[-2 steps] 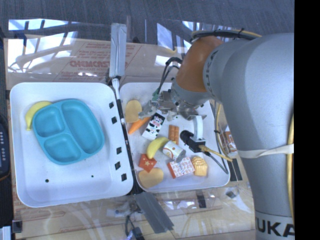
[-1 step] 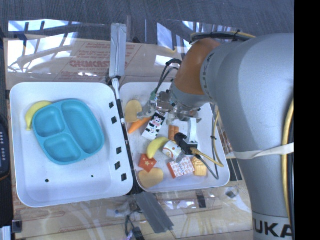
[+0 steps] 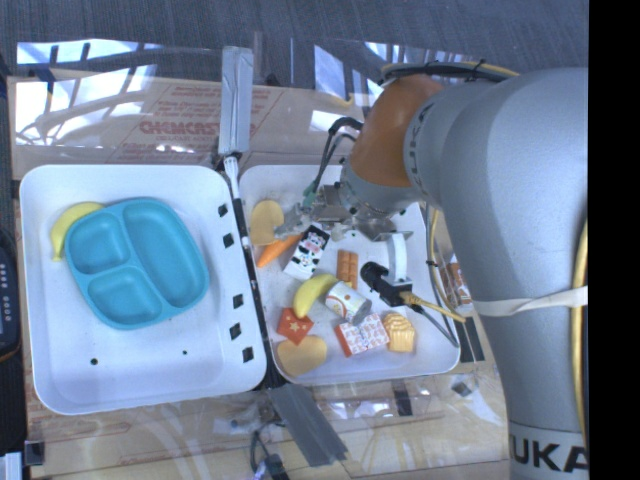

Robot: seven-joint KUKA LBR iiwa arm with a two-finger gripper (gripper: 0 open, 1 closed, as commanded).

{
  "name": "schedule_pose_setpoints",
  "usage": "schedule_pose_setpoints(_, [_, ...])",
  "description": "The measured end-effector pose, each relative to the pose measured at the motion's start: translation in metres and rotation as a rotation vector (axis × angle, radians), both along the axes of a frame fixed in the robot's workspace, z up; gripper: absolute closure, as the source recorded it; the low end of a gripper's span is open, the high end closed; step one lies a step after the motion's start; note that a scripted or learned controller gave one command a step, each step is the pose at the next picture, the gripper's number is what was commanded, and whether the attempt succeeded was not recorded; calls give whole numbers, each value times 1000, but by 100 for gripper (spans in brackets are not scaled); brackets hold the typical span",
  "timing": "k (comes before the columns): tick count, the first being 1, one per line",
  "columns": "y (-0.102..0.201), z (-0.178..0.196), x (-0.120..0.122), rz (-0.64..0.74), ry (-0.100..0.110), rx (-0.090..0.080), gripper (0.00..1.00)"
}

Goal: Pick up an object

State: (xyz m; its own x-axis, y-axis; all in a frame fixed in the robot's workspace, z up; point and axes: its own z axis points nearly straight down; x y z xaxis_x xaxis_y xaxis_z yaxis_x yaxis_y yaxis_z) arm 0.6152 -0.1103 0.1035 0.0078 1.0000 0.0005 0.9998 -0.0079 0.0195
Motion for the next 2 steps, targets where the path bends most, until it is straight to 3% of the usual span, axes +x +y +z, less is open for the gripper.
schedule_pose_setpoints(1, [0, -1, -7, 46, 2, -5, 0])
schedule_pose_setpoints(2, [2, 7, -7, 51, 6, -3, 100])
